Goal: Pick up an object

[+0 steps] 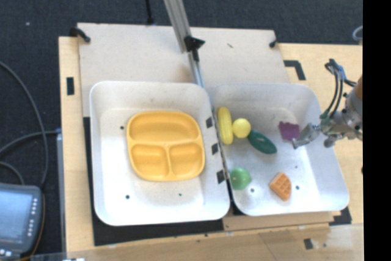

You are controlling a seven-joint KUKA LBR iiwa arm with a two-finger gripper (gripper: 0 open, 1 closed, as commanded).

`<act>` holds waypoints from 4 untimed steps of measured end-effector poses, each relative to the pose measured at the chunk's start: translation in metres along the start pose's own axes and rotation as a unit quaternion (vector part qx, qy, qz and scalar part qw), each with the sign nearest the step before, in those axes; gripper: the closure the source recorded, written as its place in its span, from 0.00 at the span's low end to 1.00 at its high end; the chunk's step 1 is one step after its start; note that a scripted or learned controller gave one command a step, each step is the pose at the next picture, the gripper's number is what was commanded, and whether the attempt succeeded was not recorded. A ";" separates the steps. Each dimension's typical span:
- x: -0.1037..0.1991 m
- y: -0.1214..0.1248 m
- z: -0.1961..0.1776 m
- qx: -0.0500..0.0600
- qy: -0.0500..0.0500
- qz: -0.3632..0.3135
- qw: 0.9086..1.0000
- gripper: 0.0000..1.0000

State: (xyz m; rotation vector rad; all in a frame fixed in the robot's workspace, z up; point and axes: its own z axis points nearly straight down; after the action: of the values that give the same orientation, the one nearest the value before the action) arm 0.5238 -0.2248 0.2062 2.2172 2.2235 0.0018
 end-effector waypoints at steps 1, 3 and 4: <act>0.000 0.000 0.000 0.000 0.000 0.000 1.000 0.00; 0.002 -0.004 0.107 0.001 -0.001 0.002 1.000 0.00; 0.001 -0.003 0.094 -0.002 -0.001 0.004 1.000 1.00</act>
State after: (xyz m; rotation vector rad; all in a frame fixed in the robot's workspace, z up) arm 0.5215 -0.2239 0.1124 2.2233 2.2115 0.0028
